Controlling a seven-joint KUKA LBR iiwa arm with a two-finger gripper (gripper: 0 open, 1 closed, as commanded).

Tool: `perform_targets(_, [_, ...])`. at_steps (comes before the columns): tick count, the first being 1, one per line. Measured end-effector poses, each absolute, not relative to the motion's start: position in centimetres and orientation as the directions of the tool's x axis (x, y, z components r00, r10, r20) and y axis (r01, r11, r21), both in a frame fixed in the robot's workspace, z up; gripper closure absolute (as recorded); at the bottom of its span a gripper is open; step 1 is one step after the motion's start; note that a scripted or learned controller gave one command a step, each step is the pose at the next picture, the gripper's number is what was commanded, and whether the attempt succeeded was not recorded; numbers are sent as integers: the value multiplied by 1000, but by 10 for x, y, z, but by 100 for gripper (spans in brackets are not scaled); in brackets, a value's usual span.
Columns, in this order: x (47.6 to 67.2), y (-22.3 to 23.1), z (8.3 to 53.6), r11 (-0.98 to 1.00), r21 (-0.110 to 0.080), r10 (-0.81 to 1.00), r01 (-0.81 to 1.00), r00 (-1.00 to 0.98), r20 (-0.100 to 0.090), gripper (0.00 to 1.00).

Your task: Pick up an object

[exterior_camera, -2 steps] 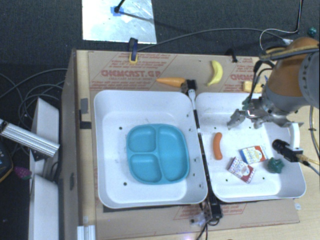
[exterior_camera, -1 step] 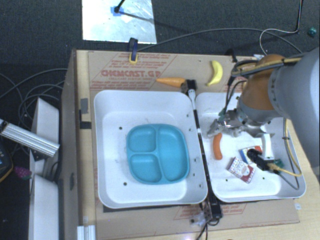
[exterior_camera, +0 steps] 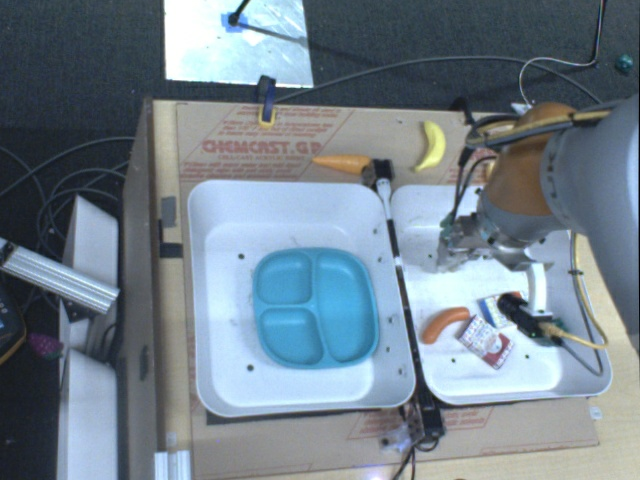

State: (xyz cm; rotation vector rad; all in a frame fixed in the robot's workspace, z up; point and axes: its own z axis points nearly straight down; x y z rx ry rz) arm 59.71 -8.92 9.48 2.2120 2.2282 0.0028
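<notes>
- While the grey arm (exterior_camera: 590,168) reaches in from the right, its gripper (exterior_camera: 455,248) hangs low over the right bin (exterior_camera: 560,368); whether anything sits in its grip cannot be told.
- Left of the gripper, the left bin (exterior_camera: 220,268) carries a blue divided plate (exterior_camera: 315,306).
- Below the gripper lies an orange sausage (exterior_camera: 444,324), apart from it.
- Just right of the sausage rests a red-and-white packet (exterior_camera: 484,342).
- Above the gripper, on the table (exterior_camera: 250,138), lie a banana (exterior_camera: 433,145) and a carrot (exterior_camera: 340,164).
</notes>
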Motion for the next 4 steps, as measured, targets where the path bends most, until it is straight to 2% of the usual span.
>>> perform_targets(1, [597, -89, 95, 7, 3, 1000, 1000, -7, 0, 0])
perform_targets(2, [533, -135, 84, 1, 0, 1000, 1000, -1, -1, 0])
perform_targets(3, [592, -138, 177, 4, 5, 1000, 1000, -4, -1, 0])
perform_targets(4, [486, -116, 133, 1, -1, 1000, 1000, -1, 1, 0])
